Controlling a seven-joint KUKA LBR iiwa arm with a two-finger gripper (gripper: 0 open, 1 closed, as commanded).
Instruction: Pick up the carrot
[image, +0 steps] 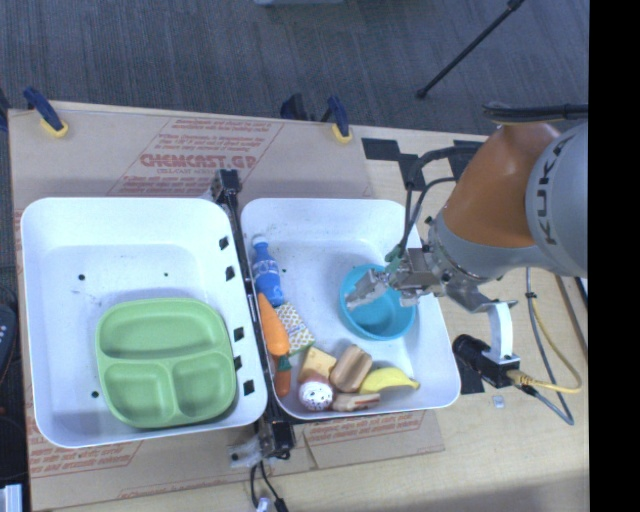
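Note:
The carrot (273, 325) is orange and lies lengthwise against the left wall of the right bin (330, 215), its narrow end toward the front. My gripper (383, 285) hangs over the right half of that bin, above the blue bowl (378, 310). It is well to the right of the carrot and apart from it. The carrot lies free, with nothing touching it from above.
A blue bottle (265, 270) lies just behind the carrot, and a checkered piece (294, 322) touches its right side. Cheese (318, 362), bread (350, 367), a banana (388, 380) and a white ball (316, 395) crowd the front. The left bin (60, 230) holds a green divided plate (165, 360).

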